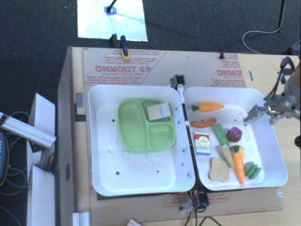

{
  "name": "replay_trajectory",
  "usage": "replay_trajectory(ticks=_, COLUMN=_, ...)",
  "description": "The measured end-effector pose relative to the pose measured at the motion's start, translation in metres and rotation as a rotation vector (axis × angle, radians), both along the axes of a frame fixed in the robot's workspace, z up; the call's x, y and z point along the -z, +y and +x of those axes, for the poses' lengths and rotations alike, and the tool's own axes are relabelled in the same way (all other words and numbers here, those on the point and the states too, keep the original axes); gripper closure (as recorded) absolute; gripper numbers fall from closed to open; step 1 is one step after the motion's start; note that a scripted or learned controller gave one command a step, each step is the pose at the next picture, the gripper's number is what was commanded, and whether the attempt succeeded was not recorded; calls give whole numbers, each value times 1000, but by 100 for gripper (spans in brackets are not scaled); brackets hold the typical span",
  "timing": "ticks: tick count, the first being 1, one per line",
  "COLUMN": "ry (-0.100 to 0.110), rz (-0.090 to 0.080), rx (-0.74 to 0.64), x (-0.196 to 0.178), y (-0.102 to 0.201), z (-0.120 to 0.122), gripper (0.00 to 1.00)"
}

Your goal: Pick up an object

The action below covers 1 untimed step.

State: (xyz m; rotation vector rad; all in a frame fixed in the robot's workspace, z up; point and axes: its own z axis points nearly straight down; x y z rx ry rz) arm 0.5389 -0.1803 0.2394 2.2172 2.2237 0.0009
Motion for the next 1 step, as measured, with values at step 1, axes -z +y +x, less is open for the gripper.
replay_trajectory(ticks=1, ry=2, rz=1, rx=2, x=142, y=10, z=-37, gripper=0)
